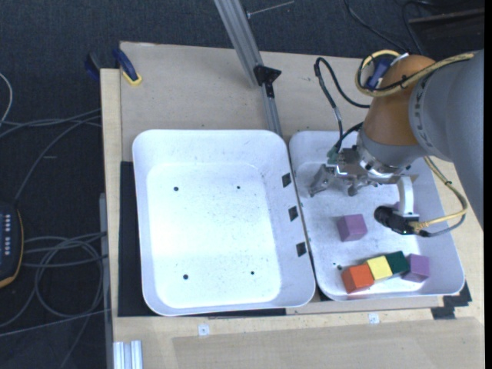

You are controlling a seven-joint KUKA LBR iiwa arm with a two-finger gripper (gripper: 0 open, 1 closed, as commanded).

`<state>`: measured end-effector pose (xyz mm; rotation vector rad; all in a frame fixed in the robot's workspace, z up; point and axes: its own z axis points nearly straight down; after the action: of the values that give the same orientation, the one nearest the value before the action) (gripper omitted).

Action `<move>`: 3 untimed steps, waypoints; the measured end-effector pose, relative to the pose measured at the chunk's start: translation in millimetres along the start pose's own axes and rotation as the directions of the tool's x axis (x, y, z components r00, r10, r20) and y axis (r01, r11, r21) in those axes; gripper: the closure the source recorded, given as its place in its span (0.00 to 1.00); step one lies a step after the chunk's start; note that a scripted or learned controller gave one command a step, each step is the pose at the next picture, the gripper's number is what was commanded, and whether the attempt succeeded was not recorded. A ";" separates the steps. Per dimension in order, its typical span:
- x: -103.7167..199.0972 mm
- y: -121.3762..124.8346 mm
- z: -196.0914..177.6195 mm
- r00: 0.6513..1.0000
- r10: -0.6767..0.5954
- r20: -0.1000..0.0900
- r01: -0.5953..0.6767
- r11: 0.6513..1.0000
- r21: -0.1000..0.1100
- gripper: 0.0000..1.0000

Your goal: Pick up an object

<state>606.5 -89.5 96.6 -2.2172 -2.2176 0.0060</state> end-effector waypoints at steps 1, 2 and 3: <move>0.2 2.4 -14.4 1.000 0.000 0.000 0.000 1.000 -0.009 1.00; -1.6 -6.3 -69.4 1.000 0.000 0.002 0.000 1.000 -0.013 1.00; 3.1 -4.5 -133.7 1.000 -0.002 0.002 0.002 1.000 -0.016 1.00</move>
<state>602.9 -86.6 230.4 -2.2239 -2.2288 -0.0095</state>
